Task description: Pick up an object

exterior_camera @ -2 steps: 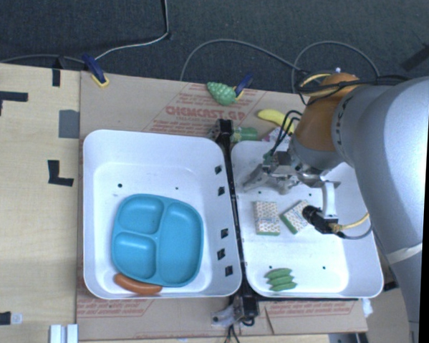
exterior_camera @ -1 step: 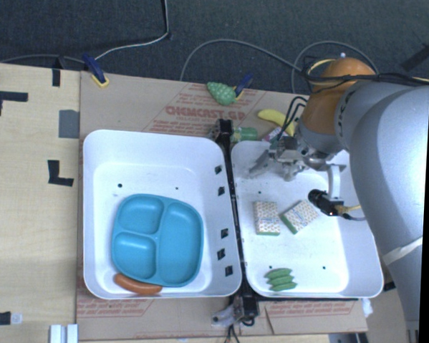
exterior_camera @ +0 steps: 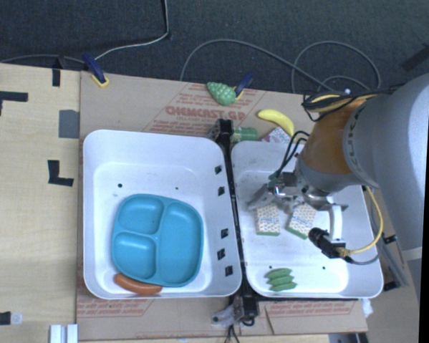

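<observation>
- We see the gripper (exterior_camera: 288, 196) low in the right bin (exterior_camera: 352, 282) — whether it grips anything, we cannot tell.
- Two patterned sponges (exterior_camera: 268, 220) lie just beneath it, mid-bin.
- Green pods (exterior_camera: 280, 279) rest near the front edge.

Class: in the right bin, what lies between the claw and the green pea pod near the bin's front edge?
Bare white bin floor in the camera view: nothing rests between the claw and the green pea pod; two patterned blocks sit under the claw.
</observation>
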You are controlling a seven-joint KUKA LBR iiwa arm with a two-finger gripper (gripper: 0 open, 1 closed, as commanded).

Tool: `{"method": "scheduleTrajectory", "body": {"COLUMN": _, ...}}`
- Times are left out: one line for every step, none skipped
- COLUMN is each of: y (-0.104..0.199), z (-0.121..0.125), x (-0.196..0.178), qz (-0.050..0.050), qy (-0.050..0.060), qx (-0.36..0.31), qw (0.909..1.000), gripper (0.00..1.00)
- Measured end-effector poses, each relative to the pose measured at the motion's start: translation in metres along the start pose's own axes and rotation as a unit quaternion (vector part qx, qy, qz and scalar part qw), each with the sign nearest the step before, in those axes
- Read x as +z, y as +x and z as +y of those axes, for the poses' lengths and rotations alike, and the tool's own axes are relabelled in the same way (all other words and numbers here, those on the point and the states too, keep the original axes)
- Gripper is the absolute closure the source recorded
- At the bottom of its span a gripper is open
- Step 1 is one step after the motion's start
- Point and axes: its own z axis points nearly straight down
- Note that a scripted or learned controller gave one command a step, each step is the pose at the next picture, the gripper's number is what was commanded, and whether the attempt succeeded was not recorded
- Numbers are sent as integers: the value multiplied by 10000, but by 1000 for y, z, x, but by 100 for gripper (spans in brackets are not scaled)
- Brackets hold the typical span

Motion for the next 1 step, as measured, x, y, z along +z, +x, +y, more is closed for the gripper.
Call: {"method": "scheduleTrajectory", "body": {"y": -1, "z": 0, "x": -10, "qz": -8, "qy": -9, "qx": 2, "qw": 10000, "gripper": 100}}
